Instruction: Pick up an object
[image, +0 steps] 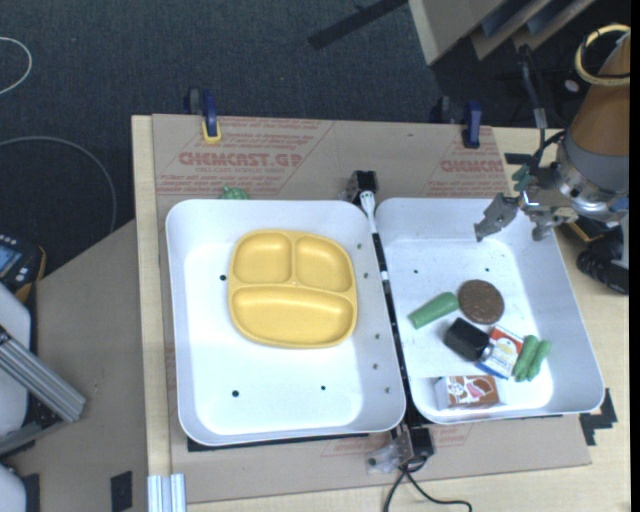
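I see the objects for picking lying in the right bin (560, 290): a green cylinder (433, 310), a brown disc (481, 300) just beside it, a black block (465, 339), a small red and white packet (503, 352), a green pod (530, 358) and a printed card (470, 391) near the front wall. My tool (514, 222) hangs over that bin's far right corner, fingers spread, gripping nothing. The left bin (200, 380) carries a yellow divided plate (293, 288). Both sit on the desk (300, 150).
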